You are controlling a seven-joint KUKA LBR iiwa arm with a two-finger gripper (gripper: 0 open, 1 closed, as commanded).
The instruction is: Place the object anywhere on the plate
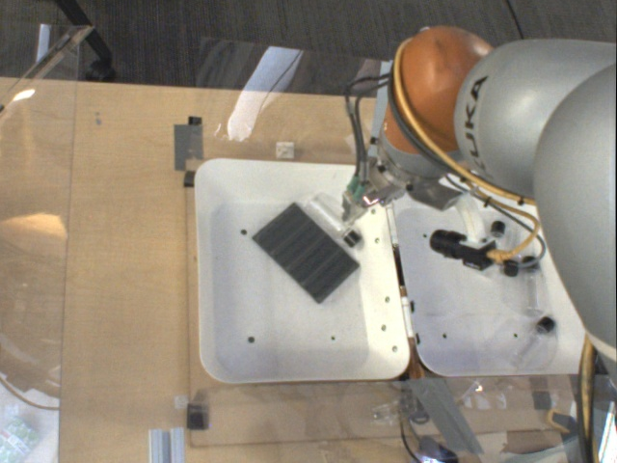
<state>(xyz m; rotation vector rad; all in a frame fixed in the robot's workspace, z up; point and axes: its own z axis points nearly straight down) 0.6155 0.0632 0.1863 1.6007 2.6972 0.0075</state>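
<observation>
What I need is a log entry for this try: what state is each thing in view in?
left bin: level on the bench, holding the plate.
right bin: level, close beside the left bin.
plate: lying flat in the left bin, turned cornerwise.
gripper: low over the plate's upper right edge; whether it holds anything cannot be told.

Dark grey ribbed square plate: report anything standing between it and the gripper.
Nothing visible stands between them. The gripper hangs right at the dark grey ribbed square plate's upper right edge, over the left shallow white bin.
</observation>
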